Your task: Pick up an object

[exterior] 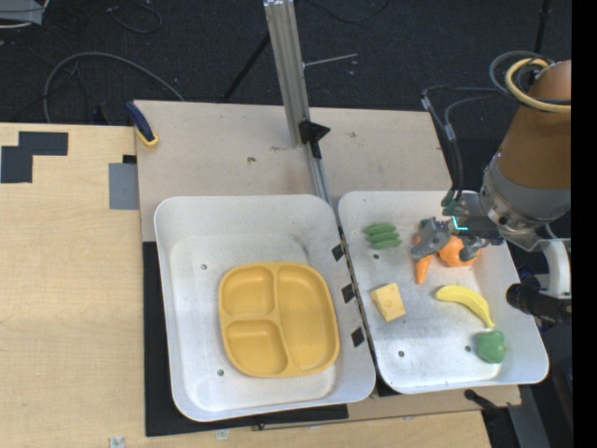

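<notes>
Orange fruit (pixel 457 253) is lying in the right bin (pixel 410 362), just above the banana (pixel 465 301); it is being touched by the gripper (pixel 440 240), whose grip cannot be told. No writing is being shown.

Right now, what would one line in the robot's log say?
phase: reaching | hand: low in right bin, at orange toy and carrot | lifted: nothing visibly | left bin: yellow tray
</notes>
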Robot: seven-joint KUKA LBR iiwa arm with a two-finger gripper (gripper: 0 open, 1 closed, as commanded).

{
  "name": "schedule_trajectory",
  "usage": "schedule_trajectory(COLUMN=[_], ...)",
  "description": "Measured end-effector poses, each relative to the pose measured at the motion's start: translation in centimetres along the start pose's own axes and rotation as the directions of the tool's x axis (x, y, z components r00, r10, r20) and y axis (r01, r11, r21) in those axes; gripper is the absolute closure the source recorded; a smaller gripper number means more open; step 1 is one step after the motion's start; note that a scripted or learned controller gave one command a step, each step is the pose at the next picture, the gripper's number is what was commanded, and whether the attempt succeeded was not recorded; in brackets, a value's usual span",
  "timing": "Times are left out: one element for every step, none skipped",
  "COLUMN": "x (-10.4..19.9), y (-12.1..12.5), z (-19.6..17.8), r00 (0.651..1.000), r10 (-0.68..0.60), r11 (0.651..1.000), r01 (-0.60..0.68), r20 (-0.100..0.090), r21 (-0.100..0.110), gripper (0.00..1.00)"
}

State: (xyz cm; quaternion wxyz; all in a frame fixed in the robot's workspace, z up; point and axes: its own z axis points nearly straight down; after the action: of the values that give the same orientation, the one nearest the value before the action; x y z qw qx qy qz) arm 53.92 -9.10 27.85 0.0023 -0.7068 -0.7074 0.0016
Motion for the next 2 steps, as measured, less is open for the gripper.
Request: schedule_trajectory(x=[0.0,-0.4], y=[0.0,-0.1], z=[-0.1,6.4], r00=[1.000,1.000], r10=[0.000,0.001], r11=[1.000,1.000], r01=[0.000,-0.001], r20=[0.000,0.000], r21=[-0.001,0.005], gripper=[0.00,0.00])
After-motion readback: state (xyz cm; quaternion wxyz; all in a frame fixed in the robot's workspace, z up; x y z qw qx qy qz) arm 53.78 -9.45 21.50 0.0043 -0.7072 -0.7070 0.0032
